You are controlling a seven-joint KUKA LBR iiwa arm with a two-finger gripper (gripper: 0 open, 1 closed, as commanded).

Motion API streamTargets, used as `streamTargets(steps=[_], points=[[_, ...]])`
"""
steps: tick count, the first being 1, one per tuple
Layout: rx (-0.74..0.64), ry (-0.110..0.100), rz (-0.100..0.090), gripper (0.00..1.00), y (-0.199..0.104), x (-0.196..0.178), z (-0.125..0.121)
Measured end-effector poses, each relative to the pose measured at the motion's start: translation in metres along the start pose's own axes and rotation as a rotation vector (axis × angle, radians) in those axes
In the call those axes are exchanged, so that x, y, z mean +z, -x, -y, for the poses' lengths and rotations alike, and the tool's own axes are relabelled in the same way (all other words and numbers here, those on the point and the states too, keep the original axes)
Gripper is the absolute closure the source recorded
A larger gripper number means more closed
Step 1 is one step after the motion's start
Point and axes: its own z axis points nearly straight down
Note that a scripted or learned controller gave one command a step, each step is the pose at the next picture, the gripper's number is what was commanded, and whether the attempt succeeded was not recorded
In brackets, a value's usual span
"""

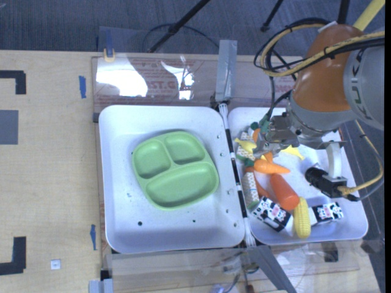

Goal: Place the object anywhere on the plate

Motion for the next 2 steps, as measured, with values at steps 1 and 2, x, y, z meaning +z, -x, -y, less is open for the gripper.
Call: streamTargets(steps=[1, 2], points=[[-0.030, -0.006, -0.001, 1.00, -0.0972, 0.0467, 0.0089], [-0.030, -0.006, -0.001, 0.00, -0.0971, 0.0466, 0.0088]])
